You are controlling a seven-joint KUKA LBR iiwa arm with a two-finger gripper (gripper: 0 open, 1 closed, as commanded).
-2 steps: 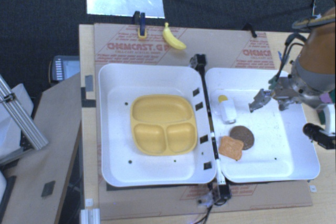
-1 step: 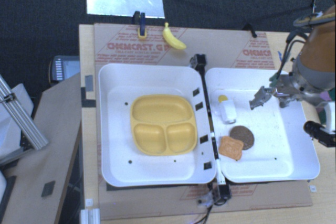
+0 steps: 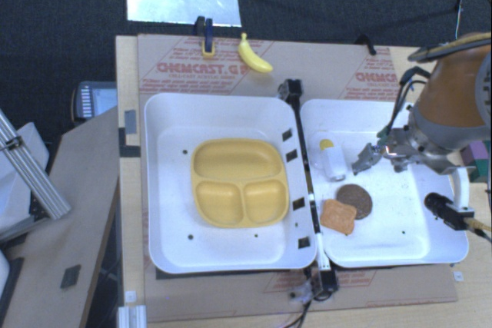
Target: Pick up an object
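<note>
Two white bins sit side by side on a brown board. The right bin (image 3: 384,242) is the one to look at first, and everything else can be found from it. Inside the right bin, near its left wall, lies a small white bottle (image 3: 333,162) with a yellow cap (image 3: 327,144) at its far end. Just in front of the bottle, closer to the front wall of the right bin, lies a round brown cookie (image 3: 356,200). Touching the cookie on its left front side is an orange cracker (image 3: 338,217), and that one sits close to the front left corner of the right bin. The gripper (image 3: 367,159) hangs over the middle of the right bin, just to the right of the bottle and a little behind the cookie. It has nothing in it, and it is too small and blurry to tell how far its jaws are open. The grey and orange arm (image 3: 453,100) reaches over the right wall of the right bin. A black part (image 3: 444,211) sticks out over the right front side of the right bin. Touching the left wall of the right bin is the left bin (image 3: 165,127), and in it rests a yellow tray (image 3: 234,182) with three parts. Behind the two bins, well away from the back left corner of the right bin, a yellow banana (image 3: 253,56) lies on the brown board (image 3: 323,65).
</note>
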